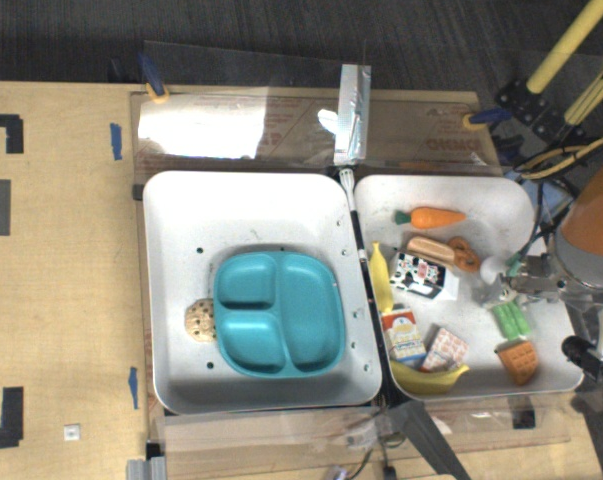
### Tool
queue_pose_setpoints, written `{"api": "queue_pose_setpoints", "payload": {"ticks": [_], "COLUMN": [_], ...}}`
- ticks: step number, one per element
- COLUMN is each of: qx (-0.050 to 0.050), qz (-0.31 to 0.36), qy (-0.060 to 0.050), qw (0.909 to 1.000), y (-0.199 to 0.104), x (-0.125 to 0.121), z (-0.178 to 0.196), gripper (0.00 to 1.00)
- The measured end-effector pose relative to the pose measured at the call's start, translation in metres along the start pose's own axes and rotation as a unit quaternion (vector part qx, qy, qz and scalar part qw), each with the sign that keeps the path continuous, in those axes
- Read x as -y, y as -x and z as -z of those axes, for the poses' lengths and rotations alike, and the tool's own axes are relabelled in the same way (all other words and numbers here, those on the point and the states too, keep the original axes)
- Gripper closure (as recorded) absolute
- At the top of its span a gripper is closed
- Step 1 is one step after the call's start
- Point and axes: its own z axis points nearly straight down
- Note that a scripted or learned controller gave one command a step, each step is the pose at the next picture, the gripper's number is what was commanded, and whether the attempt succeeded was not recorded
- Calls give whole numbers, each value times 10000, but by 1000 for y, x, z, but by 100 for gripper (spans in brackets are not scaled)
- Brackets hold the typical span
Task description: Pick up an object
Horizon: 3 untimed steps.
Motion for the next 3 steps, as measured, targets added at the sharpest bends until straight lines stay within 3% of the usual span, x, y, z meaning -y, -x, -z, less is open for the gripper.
{"api": "queue_pose_setpoints", "payload": {"ticks": [1, 2, 3], "qx": [2, 10, 2], "qz": [605, -1288, 535], "qy": [4, -62, -60], "qw": [9982, 9916, 9986], "y": [-74, -143, -172], "x": [-31, -8, 39], "z": [132, 139, 175], "gripper": [100, 100, 100]}}
